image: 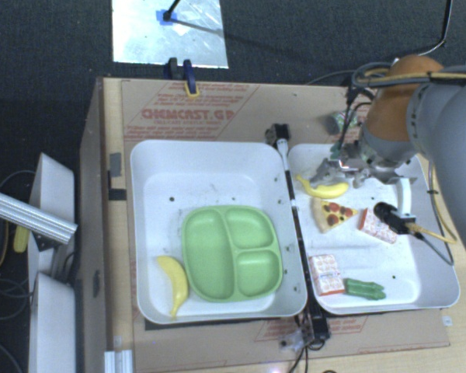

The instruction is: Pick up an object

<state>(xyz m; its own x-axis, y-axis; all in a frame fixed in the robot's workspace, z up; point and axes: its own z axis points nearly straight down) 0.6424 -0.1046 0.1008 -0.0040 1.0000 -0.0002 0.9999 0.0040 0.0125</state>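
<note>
My gripper (340, 171) hangs low over the far left part of the right bin (435, 286). Just below it lies a yellow banana (324, 187), which looks like it touches the gripper's tip. A pizza slice (334, 215) lies just in front of the banana. A red and white packet (375, 227) sits to the slice's right. Near the bin's front lie a small red-patterned carton (325, 275) and a green vegetable (364, 289).
The left bin (155, 177) holds a green divided plate (231, 252) and a second yellow banana (175, 284) at its front left. A black divider rail (289, 193) runs between the bins. The arm (443, 123) covers the right bin's far right corner.
</note>
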